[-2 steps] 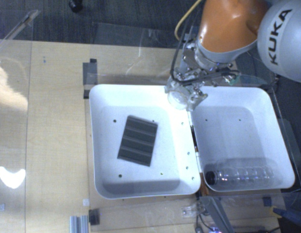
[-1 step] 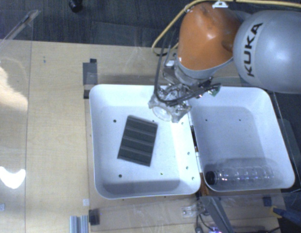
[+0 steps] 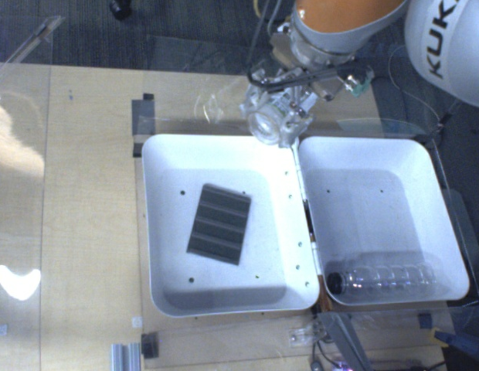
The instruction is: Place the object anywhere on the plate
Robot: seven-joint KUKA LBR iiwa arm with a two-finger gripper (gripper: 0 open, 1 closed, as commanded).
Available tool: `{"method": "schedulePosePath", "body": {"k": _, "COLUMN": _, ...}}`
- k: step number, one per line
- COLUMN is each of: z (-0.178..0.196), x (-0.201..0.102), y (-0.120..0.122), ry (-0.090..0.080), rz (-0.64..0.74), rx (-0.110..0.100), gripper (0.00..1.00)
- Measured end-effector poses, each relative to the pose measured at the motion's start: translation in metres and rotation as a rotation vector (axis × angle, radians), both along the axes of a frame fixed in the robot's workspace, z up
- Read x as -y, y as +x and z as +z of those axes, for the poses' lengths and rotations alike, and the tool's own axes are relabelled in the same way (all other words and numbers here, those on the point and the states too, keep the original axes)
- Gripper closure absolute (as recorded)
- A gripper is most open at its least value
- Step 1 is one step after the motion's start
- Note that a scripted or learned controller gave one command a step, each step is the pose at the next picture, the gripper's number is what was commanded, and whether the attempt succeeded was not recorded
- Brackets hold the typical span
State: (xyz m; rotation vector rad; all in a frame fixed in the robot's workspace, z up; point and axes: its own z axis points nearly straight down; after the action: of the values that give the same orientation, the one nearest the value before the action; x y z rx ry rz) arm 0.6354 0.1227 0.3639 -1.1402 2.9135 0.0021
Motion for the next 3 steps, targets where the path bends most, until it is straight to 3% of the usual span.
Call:
{"method": "schedulePosePath", "body": {"k": 1, "z": -0.07, "x": -0.032, "y": -0.034, "ry": -0.002, "rz": 0.133, "rx": -0.005, "gripper": 1.0}}
{"method": "schedulePosePath", "body": {"k": 2, "z": -0.069, "x": -0.032, "y": -0.034, "ry": -0.002, "rz": 0.132, "rx": -0.003, "gripper": 0.0}}
{"method": "schedulePosePath", "body": {"k": 3, "z": -0.186, "x": -0.072, "y": -0.092, "ry": -0.001, "rz": 0.087, "rx": -0.005, "gripper": 0.0}}
